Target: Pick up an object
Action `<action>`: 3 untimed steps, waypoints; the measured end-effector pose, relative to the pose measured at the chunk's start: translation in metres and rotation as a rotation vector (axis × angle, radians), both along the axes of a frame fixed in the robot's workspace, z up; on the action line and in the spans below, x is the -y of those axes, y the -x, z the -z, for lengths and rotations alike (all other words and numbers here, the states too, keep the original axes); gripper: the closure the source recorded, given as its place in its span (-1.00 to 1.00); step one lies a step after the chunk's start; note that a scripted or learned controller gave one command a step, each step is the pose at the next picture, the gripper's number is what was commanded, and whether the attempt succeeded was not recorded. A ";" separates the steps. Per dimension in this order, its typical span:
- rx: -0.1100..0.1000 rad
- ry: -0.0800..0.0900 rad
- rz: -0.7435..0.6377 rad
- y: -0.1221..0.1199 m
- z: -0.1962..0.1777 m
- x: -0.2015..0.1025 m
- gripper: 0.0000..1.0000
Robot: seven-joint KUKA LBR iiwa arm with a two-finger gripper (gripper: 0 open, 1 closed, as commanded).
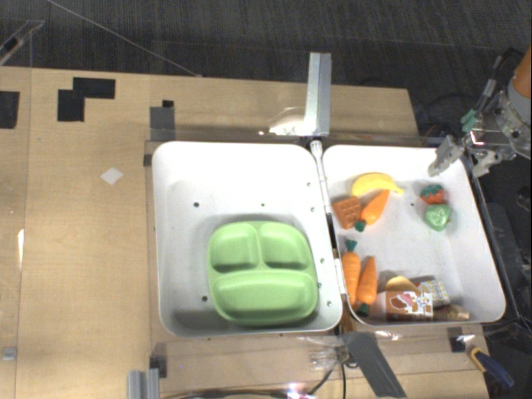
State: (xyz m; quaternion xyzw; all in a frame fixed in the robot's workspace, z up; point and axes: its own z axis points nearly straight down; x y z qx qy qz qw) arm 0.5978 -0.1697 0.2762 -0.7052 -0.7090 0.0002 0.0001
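Note:
My gripper hangs over the far right corner of the right bin, open, with nothing between its fingers. Just below it lie a small red and green strawberry and a green round piece. Further left in the same bin are a yellow banana, an orange carrot and a brown waffle-like block. Two more carrots lie near the bin's front left, beside a brown printed packet.
The left bin holds a green divided plate. A metal post stands behind the seam between the bins. Bare wooden bench stretches to the left.

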 end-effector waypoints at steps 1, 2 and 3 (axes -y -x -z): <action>-0.002 -0.001 0.195 0.031 0.124 -0.005 -1.00; 0.001 -0.001 0.302 0.001 0.184 -0.064 -1.00; 0.009 0.004 0.141 -0.052 0.187 -0.076 -1.00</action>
